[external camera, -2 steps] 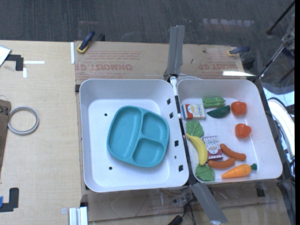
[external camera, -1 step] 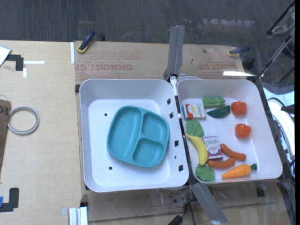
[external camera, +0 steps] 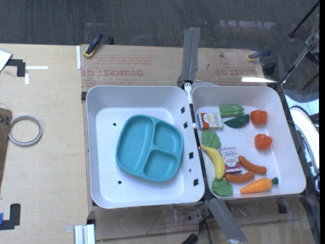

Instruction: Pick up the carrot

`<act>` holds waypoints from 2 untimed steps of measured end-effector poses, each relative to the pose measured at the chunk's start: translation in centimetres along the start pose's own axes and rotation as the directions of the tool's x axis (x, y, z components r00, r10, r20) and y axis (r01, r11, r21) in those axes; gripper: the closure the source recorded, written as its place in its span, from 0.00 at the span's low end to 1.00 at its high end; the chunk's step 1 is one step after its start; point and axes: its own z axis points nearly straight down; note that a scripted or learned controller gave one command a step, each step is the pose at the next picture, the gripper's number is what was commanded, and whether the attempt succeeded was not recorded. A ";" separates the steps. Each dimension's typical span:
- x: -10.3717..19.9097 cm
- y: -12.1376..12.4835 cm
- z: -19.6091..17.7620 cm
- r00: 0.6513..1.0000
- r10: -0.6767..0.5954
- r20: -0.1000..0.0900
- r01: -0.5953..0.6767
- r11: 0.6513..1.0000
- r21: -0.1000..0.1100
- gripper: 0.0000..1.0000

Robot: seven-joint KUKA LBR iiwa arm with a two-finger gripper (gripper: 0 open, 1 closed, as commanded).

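The carrot (external camera: 258,185) is orange with a small green top at its right end. It lies on its side near the front edge of the right bin (external camera: 290,131), just in front of two sausages (external camera: 246,170).
The right bin also holds a banana (external camera: 215,160), two small cartons (external camera: 210,120), two red tomatoes (external camera: 260,129), green vegetables (external camera: 233,115) and leafy pieces (external camera: 221,187). A teal divided plate (external camera: 150,147) sits in the left bin (external camera: 96,136). A tape roll (external camera: 23,130) lies on the bench at left.
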 end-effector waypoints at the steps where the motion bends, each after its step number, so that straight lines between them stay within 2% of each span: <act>1: 0.3 0.1 -0.4 1.000 -0.005 0.007 0.005 1.000 0.006 1.00; 2: -0.6 -0.6 0.5 0.996 0.088 -0.006 -0.088 0.996 -0.003 1.00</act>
